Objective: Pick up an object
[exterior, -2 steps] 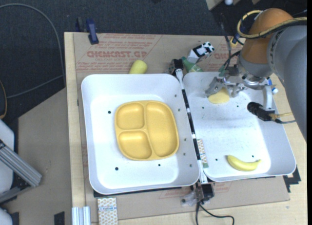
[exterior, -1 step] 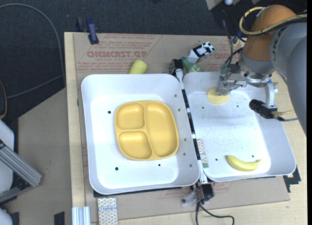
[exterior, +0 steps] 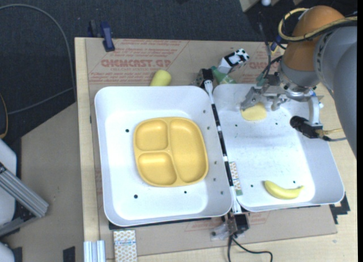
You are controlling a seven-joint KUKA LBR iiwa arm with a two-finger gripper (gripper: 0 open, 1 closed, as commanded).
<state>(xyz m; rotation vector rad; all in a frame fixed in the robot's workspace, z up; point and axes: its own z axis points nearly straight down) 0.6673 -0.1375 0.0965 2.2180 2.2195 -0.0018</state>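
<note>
Near right bin's [exterior: 317, 159] far edge: gripper [exterior: 262, 100] over pale yellow rounded object [exterior: 253, 113]; jaw state unclear; risks nudging it away ungrasped.

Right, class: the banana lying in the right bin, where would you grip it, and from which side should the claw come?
Grip the banana across its thick middle, coming straight down from above. It lies flat and alone near the right bin's front rim, curved with its ends tipped up, so closing across the narrow width probably holds best. The claw is by the pale yellow piece.
</note>
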